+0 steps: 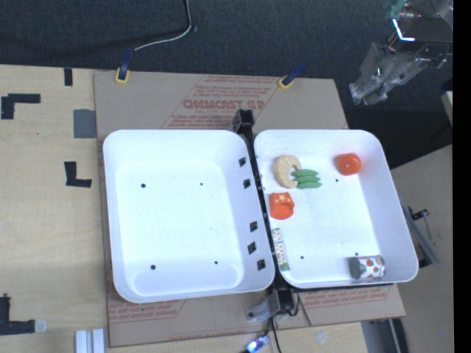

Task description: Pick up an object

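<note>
The right bin [383, 197] holds several small objects. A tan bread-like piece [285, 169] lies near its back left, with a green pea pod [307, 179] touching it. An orange round item [348, 164] sits toward the back right. A red-orange piece [281, 206] rests by the left wall, and below it a thin patterned stick [278, 245] lies along that wall. A small grey and spotted block [367, 268] is in the front right corner. My gripper [374, 85] hangs high beyond the bin's back right corner, over the dark floor and apart from every object.
The left bin [121, 197] stands beside the right one, joined by black clips along the shared edge. Both rest on a cardboard sheet [221, 98] held by blue and yellow clamps. A white cable [173, 35] runs across the dark floor behind.
</note>
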You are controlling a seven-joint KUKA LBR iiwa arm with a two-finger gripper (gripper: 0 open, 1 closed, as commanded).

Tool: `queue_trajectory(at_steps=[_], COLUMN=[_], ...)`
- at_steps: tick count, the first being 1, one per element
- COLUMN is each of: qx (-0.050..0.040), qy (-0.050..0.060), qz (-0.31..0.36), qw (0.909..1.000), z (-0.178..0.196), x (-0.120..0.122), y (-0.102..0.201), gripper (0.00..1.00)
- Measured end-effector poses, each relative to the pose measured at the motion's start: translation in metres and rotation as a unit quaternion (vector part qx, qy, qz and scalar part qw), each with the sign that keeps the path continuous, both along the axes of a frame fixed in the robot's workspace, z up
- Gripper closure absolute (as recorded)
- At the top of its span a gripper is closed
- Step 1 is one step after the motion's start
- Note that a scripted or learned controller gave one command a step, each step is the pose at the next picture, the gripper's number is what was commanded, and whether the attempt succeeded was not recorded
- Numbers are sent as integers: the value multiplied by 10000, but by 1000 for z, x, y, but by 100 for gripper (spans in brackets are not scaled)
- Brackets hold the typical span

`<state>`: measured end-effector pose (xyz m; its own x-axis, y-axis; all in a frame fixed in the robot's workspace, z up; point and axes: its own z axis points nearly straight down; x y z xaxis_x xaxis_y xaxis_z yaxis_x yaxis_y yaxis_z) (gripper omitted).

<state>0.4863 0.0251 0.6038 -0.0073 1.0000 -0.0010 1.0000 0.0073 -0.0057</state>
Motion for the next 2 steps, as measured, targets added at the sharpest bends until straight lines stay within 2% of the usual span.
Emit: queue_trajectory(at_steps=[2], qx=[-1], qy=[8], qz=[5], qw=[10000], z=[20], x=[1], y=[1], gripper=[100])
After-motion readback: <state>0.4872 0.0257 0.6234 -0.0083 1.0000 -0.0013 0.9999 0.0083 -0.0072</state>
